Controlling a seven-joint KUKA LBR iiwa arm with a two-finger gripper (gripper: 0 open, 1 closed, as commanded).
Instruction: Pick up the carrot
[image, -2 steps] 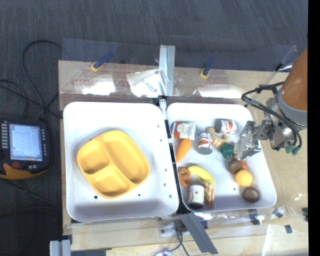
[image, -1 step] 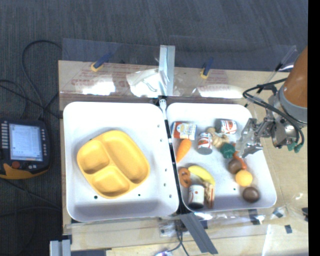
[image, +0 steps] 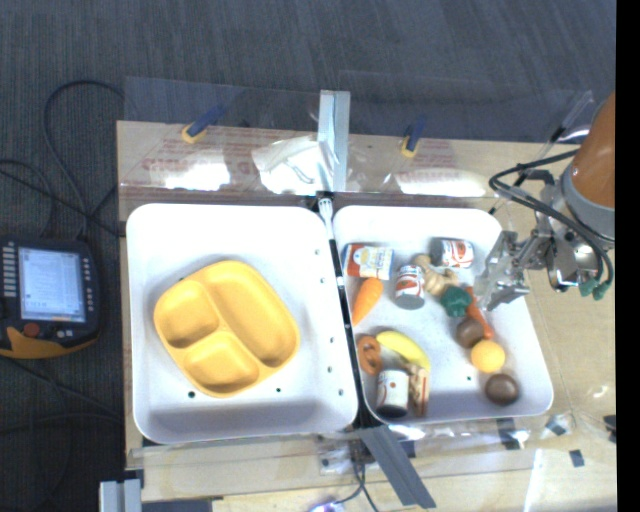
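Right bin, left wall: carrot (image: 367, 297) — tight against it.
Gripper (image: 497, 285): finger state unclear — hovering far side.
Risk: grabbing neighbouring can (image: 370, 261) instead.

You're looking at a robotics lab, not a kitchen: a plywood bench (image: 140, 160) stands on dark grey office carpet (image: 300, 50), and two white bins (image: 160, 225) sit on it side by side, with clear plastic sheeting (image: 190, 165) clipped behind them. A teach pendant (image: 47, 295) with a lit screen lies on the floor at left, its black cable (image: 75, 100) looping over the carpet. The food in the right bin looks like toys, and the arm (image: 590, 170) trails bundled wires.
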